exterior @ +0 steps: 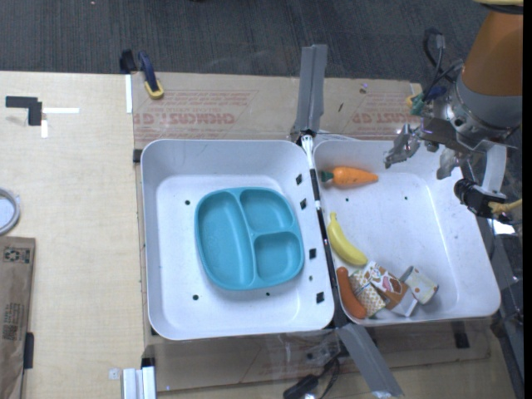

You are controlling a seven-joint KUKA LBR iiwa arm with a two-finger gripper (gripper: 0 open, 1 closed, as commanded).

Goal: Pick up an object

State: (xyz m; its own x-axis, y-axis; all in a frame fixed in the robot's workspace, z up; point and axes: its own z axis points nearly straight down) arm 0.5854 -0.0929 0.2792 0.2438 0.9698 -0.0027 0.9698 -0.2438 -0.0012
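In the right bin (465,248) an orange carrot (351,176) lies near the back left corner. A yellow banana (343,241) rests along the left wall. At the front sit a red sausage (350,294), a printed snack packet (378,287) and a small white carton (420,284), packed close together. My gripper (422,158) hangs over the bin's back right part, to the right of the carrot and apart from it. Its fingers are open with nothing between them.
The left bin (166,223) holds a blue divided plate (249,238). A grey divider post (312,90) rises behind the wall shared by the bins. Cables and the arm's body (495,65) crowd the back right corner. The right bin's middle floor is bare.
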